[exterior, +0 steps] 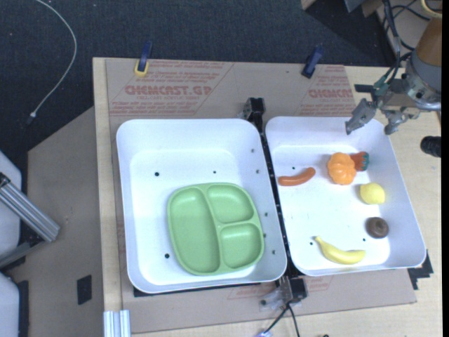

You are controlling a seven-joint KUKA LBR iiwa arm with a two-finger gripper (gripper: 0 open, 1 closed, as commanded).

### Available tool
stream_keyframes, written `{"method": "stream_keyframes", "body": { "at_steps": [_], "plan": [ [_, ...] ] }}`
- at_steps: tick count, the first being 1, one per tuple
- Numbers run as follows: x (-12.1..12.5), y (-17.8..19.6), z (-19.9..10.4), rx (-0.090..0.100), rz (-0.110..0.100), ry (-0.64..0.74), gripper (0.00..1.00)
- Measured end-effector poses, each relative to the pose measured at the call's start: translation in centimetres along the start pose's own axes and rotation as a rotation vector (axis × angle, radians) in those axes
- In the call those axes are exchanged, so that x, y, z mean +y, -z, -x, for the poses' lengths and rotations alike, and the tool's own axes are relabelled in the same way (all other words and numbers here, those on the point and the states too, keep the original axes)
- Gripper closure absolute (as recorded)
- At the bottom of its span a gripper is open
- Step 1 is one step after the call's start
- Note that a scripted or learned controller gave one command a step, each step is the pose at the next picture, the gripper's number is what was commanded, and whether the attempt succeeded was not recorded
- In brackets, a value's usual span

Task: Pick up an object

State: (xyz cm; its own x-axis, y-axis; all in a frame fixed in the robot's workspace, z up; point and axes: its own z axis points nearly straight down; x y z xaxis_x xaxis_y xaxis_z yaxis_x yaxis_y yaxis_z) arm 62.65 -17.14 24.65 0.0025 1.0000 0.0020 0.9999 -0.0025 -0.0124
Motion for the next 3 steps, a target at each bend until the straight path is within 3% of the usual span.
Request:
{"method": "stream_keyframes", "body": {
  "at_steps": [1,3],
  "plan": [
    [0.2,0.8,-0.1,-0.003,0.013,0.003,0.00],
    [0.6,-7.8,-0.4,-0.001,0.010,0.002,0.00]
  ]
}}
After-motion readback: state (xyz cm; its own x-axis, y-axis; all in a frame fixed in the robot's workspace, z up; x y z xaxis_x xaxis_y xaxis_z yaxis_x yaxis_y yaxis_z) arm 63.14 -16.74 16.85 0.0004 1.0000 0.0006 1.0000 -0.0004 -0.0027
